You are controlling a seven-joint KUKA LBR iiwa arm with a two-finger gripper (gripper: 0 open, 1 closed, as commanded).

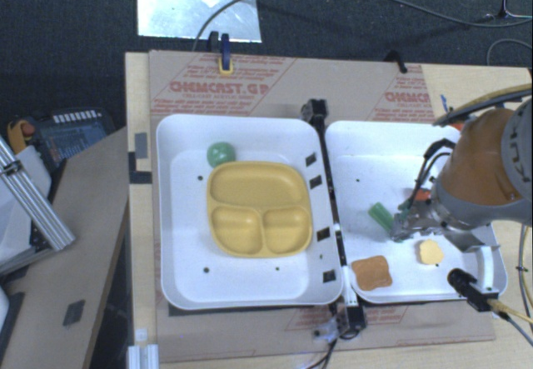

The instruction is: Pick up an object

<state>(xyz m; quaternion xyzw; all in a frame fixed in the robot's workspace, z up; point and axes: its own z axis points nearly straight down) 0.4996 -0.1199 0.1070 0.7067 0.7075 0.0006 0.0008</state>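
Note:
In the right bin [366,147] lie a small green piece [381,215], a brown toast-like slab [371,272] and a small yellow piece [430,253]. My gripper [405,227] hangs low in this bin, just right of the green piece and left of the yellow one. The arm's orange band and grey wrist cover it from above. Nothing shows between the fingertips.
The left bin [179,192] holds a yellow divided plate [258,207] and a green ball [221,153] at its back edge. A black divider [325,192] runs between the bins. Cables trail along the arm at the right.

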